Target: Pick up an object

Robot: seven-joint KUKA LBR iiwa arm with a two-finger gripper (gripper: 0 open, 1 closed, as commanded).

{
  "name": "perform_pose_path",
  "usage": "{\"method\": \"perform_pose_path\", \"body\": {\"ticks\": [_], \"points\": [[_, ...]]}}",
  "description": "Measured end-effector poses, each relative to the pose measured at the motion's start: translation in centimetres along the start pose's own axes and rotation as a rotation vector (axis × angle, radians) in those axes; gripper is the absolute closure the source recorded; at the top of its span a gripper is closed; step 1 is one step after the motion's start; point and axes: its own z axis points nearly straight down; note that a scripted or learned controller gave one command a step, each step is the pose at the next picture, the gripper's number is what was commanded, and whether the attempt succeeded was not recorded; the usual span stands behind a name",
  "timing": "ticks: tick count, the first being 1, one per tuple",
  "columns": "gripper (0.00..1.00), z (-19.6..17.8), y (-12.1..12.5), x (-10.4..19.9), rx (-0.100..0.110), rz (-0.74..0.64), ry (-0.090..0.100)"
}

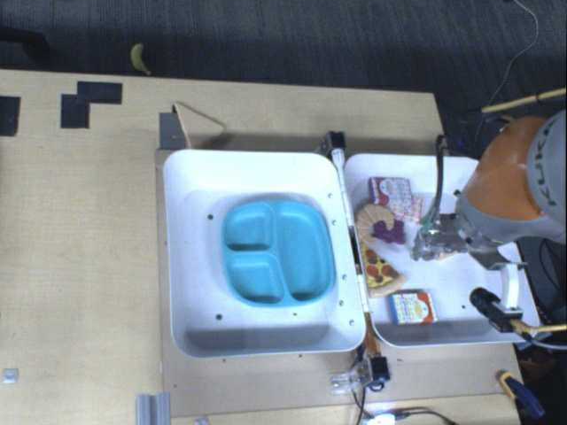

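**Camera view (overhead, slanted)**

- Landmark for all positions = gripper [431, 242]. It sits low in the right bin [461, 295], over a bare patch of white floor. The arm [509, 180] comes in from view-right.
- Candidate objs, all on the view-left side of the gripper:
  - purple toy [387, 230]: near, almost level w/ gripper, a bit up-view. It rests on a tan wafer [369, 214].
  - pizza slice [381, 273]: left and down-view of the gripper. Long axis runs roughly diagonal, wide end down-view.
  - carton [394, 195], pink/white: left and up-view, further off than the purple toy.
  - small box [410, 307]: down-view and slightly left. Lies flat, long axis approx. across the view.
- Nothing lies on the view-right side of the gripper except bare bin floor.
- Well left of the gripper, past the divider: left bin [182, 237], holding only a blue plate [276, 251] w/ compartments.
- Gripper state: can't tell how wide it is, the tip is too small and blurred. No obj seen in it. No obj touching it either, w/ a clear gap to the purple toy. Contact w/ the floor: can't tell.
- Judgement: pick not yet made. Nearest target prob. the purple toy, so the next move needs a short shift view-left. Risk: toy sits stacked on the wafer, so the grasp may catch both or slip off.
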Motion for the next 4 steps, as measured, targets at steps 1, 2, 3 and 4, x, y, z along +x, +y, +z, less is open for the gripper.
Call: {"method": "perform_pose_path", "body": {"ticks": [1,2,3,4], "points": [[0.0,0.0,0.0,0.0,0.0,0.0,0.0],[0.0,3.2,-4.0,1.9,0.012,0.004,0.0],[1.0,1.8,-3.6,1.9,0.003,0.005,0.0],[0.0,2.0,-3.7,2.0,0.008,0.003,0.002]]}}
